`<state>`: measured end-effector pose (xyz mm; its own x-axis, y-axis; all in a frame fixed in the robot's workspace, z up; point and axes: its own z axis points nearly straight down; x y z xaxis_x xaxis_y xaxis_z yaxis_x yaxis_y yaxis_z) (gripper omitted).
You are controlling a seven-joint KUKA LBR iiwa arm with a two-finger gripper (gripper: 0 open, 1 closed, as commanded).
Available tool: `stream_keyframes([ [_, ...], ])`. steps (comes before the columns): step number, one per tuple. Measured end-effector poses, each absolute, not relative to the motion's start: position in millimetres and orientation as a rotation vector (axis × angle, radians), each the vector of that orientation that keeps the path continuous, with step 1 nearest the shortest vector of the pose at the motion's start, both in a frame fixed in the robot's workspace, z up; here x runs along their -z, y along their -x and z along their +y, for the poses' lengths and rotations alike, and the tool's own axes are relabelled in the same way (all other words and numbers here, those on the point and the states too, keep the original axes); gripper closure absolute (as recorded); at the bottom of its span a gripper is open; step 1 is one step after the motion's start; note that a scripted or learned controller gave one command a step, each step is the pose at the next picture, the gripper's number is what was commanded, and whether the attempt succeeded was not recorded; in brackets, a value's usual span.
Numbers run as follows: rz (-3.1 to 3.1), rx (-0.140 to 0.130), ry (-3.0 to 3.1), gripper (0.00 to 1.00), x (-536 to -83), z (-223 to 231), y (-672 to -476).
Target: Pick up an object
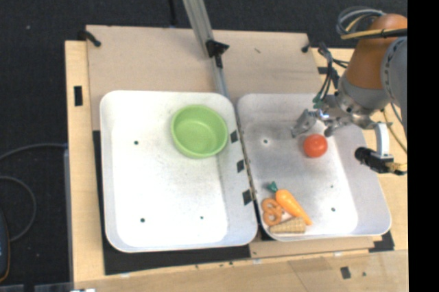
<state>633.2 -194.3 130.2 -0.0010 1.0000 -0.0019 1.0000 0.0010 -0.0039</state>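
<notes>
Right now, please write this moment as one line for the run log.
gripper: above right bin, beside red ball, holding nothing | carrot, pretzel: right bin front | green bowl: left bin

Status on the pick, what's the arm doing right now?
Gripper low over right bin, holding nothing. Red ball lies just below it. Carrot and pretzel at front edge, out of the way.
</notes>
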Motion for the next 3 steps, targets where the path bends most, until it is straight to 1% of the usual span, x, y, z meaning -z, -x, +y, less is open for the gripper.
stream_keyframes([
  [1, -2.222, -0.005, 2.222, 0.0, -99.7, -195.5, -633.0],
  [2, -2.226, 0.001, 2.226, 1.0, -113.3, -196.4, -634.6],
  [3, -2.226, 0.002, 2.219, 1.0, -161.1, -188.2, -638.3],
])
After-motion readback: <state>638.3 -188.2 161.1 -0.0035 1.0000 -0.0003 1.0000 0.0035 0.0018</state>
